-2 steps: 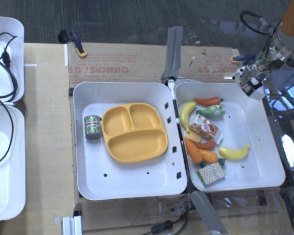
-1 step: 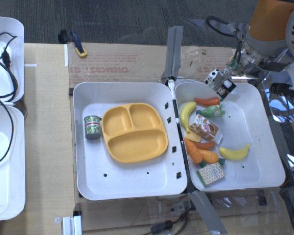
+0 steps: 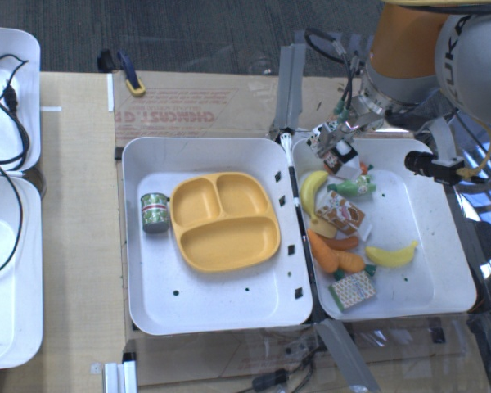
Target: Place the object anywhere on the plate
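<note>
From the camera above, two white bins sit side by side on a light wooden table. The left bin [image 3: 139,301] holds a yellow plate [image 3: 226,220] with three sections, lying flat in the middle so there is lots of room to drop something on it. A small green can [image 3: 155,212] stands just beside the plate's left edge. The right bin [image 3: 442,285] holds the toys to pick from, heaped near its left wall: a yellow banana [image 3: 311,193], a green toy [image 3: 353,187], a printed packet [image 3: 341,213], an orange carrot [image 3: 337,256], a second banana [image 3: 393,255] and a small green card [image 3: 353,289]. The claw [image 3: 334,147] hangs over the far left corner of the right bin, right above the pile, likely ready to grab one. I cannot tell if the claw is spread or pressed together, and I see nothing pinched in it. Brown cardboard [image 3: 196,105] lies along the table's far edge. Dark carpet [image 3: 188,15] lies past it.
</note>
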You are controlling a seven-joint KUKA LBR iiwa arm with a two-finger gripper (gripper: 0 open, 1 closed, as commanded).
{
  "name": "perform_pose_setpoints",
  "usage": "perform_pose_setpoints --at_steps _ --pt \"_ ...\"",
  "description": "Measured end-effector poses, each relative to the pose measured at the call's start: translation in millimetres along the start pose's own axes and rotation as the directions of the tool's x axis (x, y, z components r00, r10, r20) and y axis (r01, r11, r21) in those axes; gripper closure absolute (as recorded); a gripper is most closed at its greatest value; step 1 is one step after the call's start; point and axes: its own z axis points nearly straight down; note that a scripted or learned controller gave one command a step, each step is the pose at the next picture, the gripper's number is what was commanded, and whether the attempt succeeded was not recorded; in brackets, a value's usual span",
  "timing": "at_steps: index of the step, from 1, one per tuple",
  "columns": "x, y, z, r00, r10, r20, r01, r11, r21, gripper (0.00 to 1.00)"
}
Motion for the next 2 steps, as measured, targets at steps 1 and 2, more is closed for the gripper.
perform_pose_setpoints --at_steps 1,2 --pt "73 13 27 0.990 -0.142 0.000 0.142 0.990 0.001 1.00" --pt "109 7 58 0.921 -0.389 0.000 0.389 0.921 0.000 1.00"
